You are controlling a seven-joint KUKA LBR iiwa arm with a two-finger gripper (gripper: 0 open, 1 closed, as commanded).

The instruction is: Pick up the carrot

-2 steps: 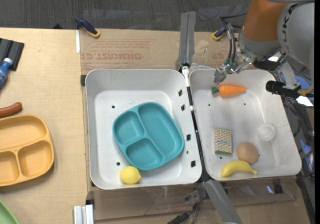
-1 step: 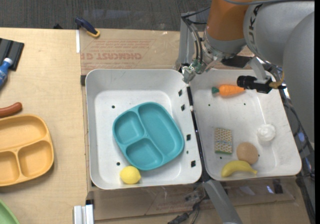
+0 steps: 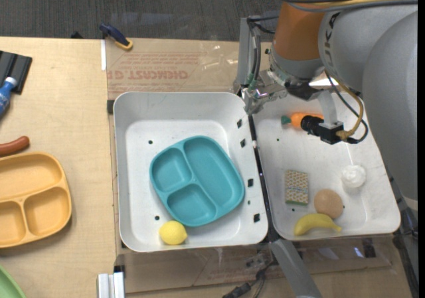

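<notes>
Gripper (image 3: 254,96) is hanging over the right bin's (image 3: 372,223) far-left corner; finger state cannot be told. Carrot (image 3: 304,119) is lying in that bin, near, just right of it.

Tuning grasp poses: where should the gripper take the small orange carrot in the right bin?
Probably mid-body of the orange carrot, from above, fingers across its short width. It lies flat, lengthwise left-right, green tip leftward, with black arm hardware crowding its right end.
</notes>
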